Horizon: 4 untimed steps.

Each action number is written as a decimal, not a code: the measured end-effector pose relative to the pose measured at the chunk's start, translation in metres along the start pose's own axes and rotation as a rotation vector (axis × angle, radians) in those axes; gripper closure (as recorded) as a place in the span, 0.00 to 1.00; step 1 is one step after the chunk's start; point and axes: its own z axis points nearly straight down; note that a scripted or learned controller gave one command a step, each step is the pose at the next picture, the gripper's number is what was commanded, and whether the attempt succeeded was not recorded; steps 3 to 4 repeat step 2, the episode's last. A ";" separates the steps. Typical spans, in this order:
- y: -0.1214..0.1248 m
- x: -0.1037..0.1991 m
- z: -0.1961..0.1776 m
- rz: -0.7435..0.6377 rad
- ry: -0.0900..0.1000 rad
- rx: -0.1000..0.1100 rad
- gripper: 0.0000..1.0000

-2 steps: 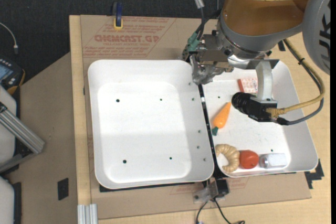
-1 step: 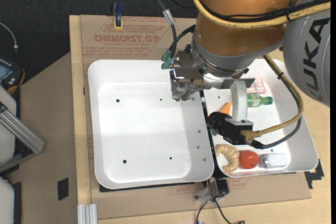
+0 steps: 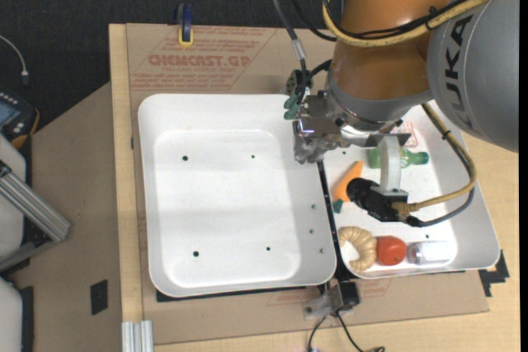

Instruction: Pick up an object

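Orange carrot-shaped piece (image 3: pixel 347 180) lies in the right bin (image 3: pixel 474 222), near its left wall. Beside it we see a green bottle (image 3: pixel 406 159); along the near rim lie a beige pastry (image 3: pixel 359 246), a red tomato (image 3: pixel 391 251) and a clear item (image 3: pixel 429 252). The arm overhangs this bin. The gripper (image 3: pixel 310 143) hangs above the divide between the bins, and we cannot tell whether it is spread or closed. The piece's long axis slants from lower left to upper right.

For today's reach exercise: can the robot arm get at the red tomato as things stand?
Probably yes. The tomato lies uncovered at the near edge of the right bin, and the gripper hangs farther back. A bread roll and a clear object crowd its sides.
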 end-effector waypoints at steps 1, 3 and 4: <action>0.011 0.063 0.027 -0.011 0.004 -0.002 1.00; 0.067 0.094 0.160 -0.009 0.001 0.000 1.00; 0.067 0.094 0.160 -0.009 0.001 0.000 1.00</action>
